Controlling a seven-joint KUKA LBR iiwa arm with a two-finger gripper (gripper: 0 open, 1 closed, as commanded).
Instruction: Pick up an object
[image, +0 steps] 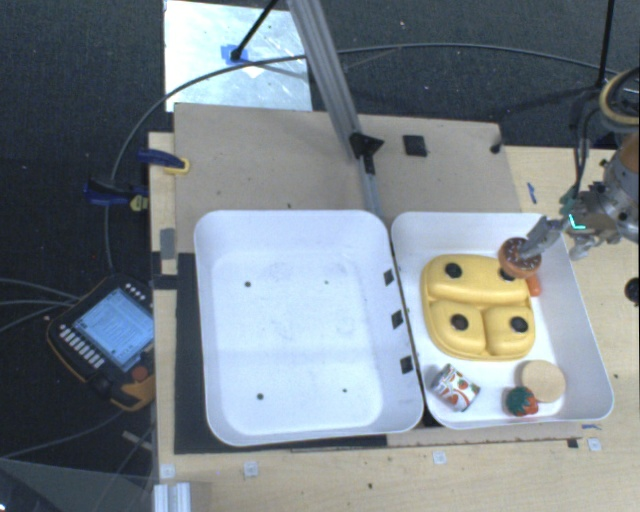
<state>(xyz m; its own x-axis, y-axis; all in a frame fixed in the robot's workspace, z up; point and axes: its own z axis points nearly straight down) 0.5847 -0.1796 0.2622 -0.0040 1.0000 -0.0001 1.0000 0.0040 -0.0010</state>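
The right bin (590, 350) holds a large yellow moulded piece (478, 305) with dark round spots. At the yellow piece's upper right corner lies a small brown ring-shaped object (518, 258), with a small orange item (535, 285) just below it. My gripper (532, 244) reaches in from the right and its tip is right at the brown ring, touching or just above it. Whether the ring is gripped cannot be told. Near the bin's front lie a small printed can (455, 387), a tan disc (544, 377) and a green and red toy (518, 402).
The left bin (290, 330) stands next to the right one, the two sharing a raised middle rim. A slanted metal pole (335, 85) crosses the back of the bench. A teach pendant (105, 335) and cables lie off the bench at the left.
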